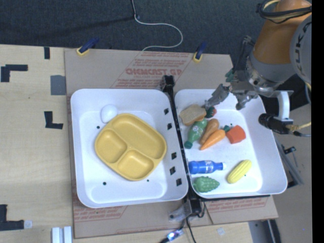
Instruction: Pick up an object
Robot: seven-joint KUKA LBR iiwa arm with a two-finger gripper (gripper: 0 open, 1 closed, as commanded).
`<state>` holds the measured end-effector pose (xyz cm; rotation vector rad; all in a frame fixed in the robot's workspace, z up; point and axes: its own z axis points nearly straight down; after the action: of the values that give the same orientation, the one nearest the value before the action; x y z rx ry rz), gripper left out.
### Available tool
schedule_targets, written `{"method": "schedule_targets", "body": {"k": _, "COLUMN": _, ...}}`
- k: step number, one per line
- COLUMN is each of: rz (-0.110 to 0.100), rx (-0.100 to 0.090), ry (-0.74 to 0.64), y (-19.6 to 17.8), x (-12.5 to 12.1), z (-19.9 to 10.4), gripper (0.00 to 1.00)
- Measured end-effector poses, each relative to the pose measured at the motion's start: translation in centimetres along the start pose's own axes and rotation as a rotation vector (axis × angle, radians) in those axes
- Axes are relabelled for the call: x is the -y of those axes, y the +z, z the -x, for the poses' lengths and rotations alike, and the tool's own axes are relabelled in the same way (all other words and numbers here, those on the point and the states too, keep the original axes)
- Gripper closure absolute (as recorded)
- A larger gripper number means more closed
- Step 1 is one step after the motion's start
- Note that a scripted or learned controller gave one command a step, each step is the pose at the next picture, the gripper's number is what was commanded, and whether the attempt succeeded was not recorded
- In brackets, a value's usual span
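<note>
The gripper (229,99) is seen at the upper right of the frame, above the far edge of the right bin (268,156), its fingers spread and nothing between them. The nearest items, a bread slice (191,114) and a small red piece (209,112), lie just left and below it. Lower are counted two carrots (211,134), one orange-red block (235,134), one green bottle (195,132), one blue bottle (205,166), one corn cob (239,171) and one green vegetable (206,184). One yellow tray (130,146) and one white ball (108,113) are in the left bin (83,151).

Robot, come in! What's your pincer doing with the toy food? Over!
Pincer open, above right bin's far edge, holding nothing. Bread, carrots close below. Food bunched tight there; corn sits apart.
</note>
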<state>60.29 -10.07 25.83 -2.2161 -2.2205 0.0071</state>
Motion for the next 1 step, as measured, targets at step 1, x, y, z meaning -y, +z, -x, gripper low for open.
{"method": "schedule_targets", "body": {"k": 1, "rz": -0.007, "rx": -0.001, "ry": 0.0, "y": 6.66, "x": 0.42, "z": -0.6, "gripper": 0.0}}
